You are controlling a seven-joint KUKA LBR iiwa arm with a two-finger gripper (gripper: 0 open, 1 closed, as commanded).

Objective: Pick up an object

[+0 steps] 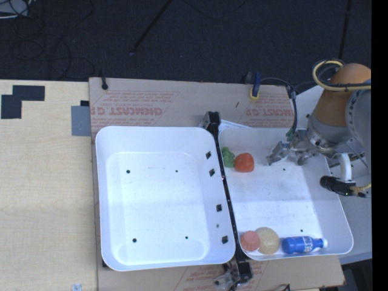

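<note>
- Where the right bin (327,214) curves up into its near wall, three things lie in a row: a flat reddish-pink disc (250,240) on the left, a pale tan rounded lump (267,240) touching it, and just to the right a blue plastic bottle (301,245) on its side, glossy, with a white cap pointing right.
- Smooth white plastic with rounded corners forms both shallow bins; the left bin (109,162) shows a few small dark dots on its floor.
- Between the bins runs a thin black divider strip (221,187), slanting from far left to near right.
- Beneath them a sheet of brown cardboard (151,105) with faded red print lies on pale wood-grain bench (42,193).
- Farther back in the right bin, against the divider, a small green knobbly piece (228,157) touches a round red-orange object (244,162).
- At the right bin's far right, the metallic gripper (279,153) hangs with its fingers spread apart, nothing between them, well apart from the red-orange object.
- Behind it rises the grey arm with its smooth orange band (336,99).
</note>
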